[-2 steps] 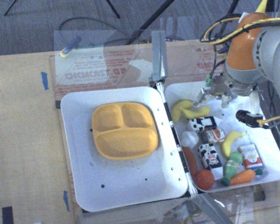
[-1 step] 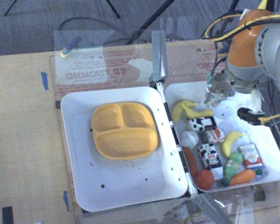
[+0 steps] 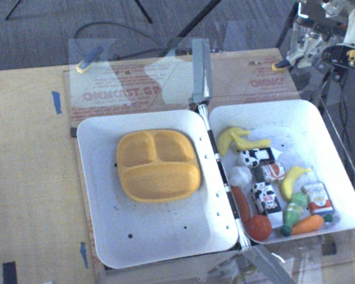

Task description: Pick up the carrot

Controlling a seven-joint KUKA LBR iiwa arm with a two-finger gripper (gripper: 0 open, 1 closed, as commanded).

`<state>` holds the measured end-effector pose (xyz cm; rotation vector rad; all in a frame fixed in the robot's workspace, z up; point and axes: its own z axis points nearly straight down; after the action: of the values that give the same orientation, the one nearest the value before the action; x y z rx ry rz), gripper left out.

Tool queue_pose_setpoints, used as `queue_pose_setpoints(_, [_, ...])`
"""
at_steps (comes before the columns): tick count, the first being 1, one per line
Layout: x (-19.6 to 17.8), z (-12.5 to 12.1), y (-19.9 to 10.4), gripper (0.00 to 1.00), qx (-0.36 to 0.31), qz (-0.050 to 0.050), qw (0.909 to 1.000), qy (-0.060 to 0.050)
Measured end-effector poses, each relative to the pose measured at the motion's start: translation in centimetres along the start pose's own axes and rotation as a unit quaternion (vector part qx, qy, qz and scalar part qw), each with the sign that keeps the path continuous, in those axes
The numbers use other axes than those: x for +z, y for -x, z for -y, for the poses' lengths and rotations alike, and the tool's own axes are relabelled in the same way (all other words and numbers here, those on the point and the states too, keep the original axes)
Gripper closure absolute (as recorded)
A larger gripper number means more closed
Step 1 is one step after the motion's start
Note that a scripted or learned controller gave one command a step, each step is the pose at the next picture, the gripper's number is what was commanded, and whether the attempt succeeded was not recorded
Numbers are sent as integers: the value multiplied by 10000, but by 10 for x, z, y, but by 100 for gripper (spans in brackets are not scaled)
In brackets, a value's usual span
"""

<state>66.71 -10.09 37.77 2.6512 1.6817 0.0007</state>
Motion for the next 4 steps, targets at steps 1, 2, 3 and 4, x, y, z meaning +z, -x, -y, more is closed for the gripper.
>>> queue_pose_setpoints(1, [-17, 18, -38, 100, 3190, 0, 9478, -2])
queue_pose_setpoints(2, [12, 46, 29, 100, 4487, 3, 8937, -31])
queue_pose_setpoints(3, [102, 82, 6, 100, 4416, 5, 8972, -22])
queue_pose_setpoints(4, [92, 82, 7, 100, 4428, 0, 8966, -23])
